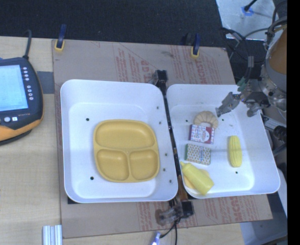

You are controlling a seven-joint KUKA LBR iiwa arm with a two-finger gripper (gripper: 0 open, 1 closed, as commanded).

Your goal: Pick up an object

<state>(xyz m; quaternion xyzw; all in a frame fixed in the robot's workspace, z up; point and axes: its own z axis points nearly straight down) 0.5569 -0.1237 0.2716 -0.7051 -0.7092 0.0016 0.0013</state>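
We judge this the approach step; the gripper [240, 105] hangs released over the right bin [252, 185], holding nothing; nearest target is the croissant [206, 118], just beside its fingers; next it needs lowering and closing.

You have two white bins: the left bin [73, 137] holds a mustard-yellow divided tray [125, 150]. In the right bin [257, 177] you see a bright yellow corn cob [234, 151], a paler yellow block [197, 177], a small box [201, 133] in red and white, a packet [198, 154] with a fine green-and-tan check, and a tan, cream-edged pastry shape [206, 117]. Your bench cover is brown cardboard [114, 60] printed with faded red lettering. The pendant [9, 98] is black with an orange underside and a pale blue screen. The gripper [239, 102] is grey metal.
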